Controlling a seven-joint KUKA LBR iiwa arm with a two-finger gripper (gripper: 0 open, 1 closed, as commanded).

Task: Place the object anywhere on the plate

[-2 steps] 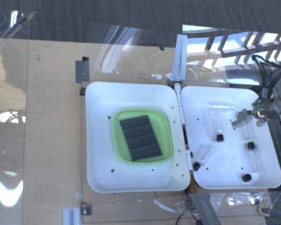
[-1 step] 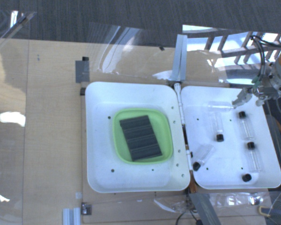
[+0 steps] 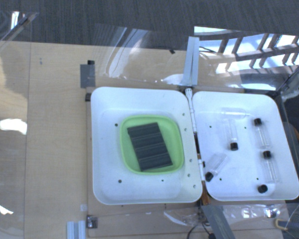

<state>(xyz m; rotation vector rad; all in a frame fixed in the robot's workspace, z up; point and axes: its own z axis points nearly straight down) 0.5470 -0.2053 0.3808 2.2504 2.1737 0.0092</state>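
Observation:
A square green plate with rounded corners lies in the middle of the left white bin. A dark grey ridged rectangular block lies flat on the plate, slightly turned, well inside its rim. In the right white bin lie several clear tubes with black caps: one near the middle, two along the right side, and one at the front left corner. A loose black cap rests near the front edge.
A grey metal post stands behind the seam between the bins. Clear plastic sheeting covers the wooden bench behind them. A small dark bracket sits at the left bin's back left corner.

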